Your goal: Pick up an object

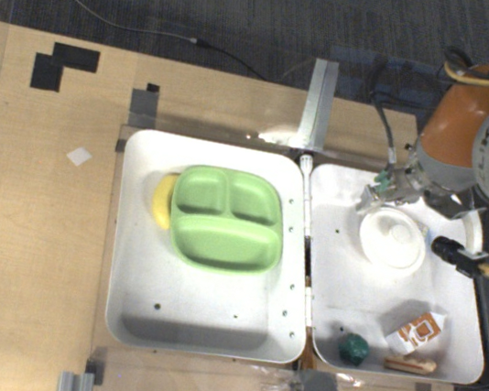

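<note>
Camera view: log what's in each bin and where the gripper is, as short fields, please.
left bin: green divided tray lying over a yellow item
right bin: white round bowl, dark green ball, orange-and-white packet, brown stick
gripper: over the right bin's far side, beside the bowl
held: nothing visible between the fingers

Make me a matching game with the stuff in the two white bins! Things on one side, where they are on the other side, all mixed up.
Things:
1. green divided plate
2. yellow thing
3. white bowl
4. dark green ball

Places:
A. right bin, near its front edge
B. left bin, peeking out from under the plate's left side
C. right bin, just below the gripper
D. middle of the left bin

Pairs: 1-D, 2-B, 3-C, 4-A
</note>
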You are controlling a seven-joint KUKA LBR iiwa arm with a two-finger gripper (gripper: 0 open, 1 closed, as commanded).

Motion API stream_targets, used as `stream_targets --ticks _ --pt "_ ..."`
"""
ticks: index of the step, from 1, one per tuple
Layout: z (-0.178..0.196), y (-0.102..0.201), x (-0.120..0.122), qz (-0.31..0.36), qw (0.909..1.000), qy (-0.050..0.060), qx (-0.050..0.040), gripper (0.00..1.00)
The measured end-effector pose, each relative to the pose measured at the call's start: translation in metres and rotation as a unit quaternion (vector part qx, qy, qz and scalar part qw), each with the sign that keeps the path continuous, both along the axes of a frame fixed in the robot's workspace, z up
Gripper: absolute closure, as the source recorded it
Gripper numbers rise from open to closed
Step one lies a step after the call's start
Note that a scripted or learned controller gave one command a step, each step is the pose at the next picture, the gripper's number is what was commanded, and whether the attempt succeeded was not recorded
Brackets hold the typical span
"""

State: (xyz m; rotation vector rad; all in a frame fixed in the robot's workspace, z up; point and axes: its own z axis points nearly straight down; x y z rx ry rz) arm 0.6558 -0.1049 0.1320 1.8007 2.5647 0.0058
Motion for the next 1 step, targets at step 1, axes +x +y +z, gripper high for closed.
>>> stream_targets --ticks 1 --pt "0.0127 0.0103 0.015 0.016 0.9999 0.0 -0.0002 1.0"
